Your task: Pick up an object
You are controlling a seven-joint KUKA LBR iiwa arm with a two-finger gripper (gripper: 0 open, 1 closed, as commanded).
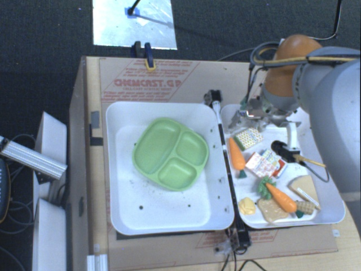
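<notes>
Dark carpet surrounds the cardboard-topped surface (pixel 146 78) that carries two shallow white bins side by side. Left of the divider, the left white bin (pixel 127 208) holds a light green plastic plate with three compartments (pixel 171 153), lying flat near the middle. Beside it, the right white bin (pixel 333 208) is crowded: a small orange toy carrot (pixel 237 154) lies against the divider, a pale yellow waffle-patterned piece (pixel 249 137) sits just above a red-and-white printed packet (pixel 264 164), a second orange carrot with green leaves (pixel 277 196) rests near a tan bread-shaped slab (pixel 272 209), and a small yellow lump (pixel 246 205) occupies the front corner.

Over the far end of that bin, the end effector (pixel 252 113) on the grey arm hangs just beyond the waffle-patterned piece; whether it is released or clenched I cannot tell, and nothing is visibly gripped.

Crowding looks like the main risk. Objects touch or overlap, so a descent may catch two at once, nudge a neighbour, or land on a flat packet that offers no edge.
</notes>
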